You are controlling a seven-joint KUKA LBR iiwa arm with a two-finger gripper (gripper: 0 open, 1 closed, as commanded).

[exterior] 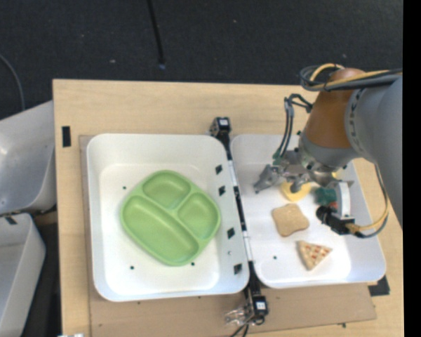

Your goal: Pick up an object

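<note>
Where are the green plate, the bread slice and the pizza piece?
Green plate (170,217), camera view, on its middle divider.
Bread slice (290,220), camera view, on its top face.
Pizza piece (313,254), camera view, on its topping.

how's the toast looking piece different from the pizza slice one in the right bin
The tan, rounded-square toast piece is plain and blunt-cornered; the triangular pizza slice piece is pointed, with red spots on a yellowish top. The toast lies nearer the hand, the pizza nearer the bin's front edge. Both lie flat in the right white bin.
</note>
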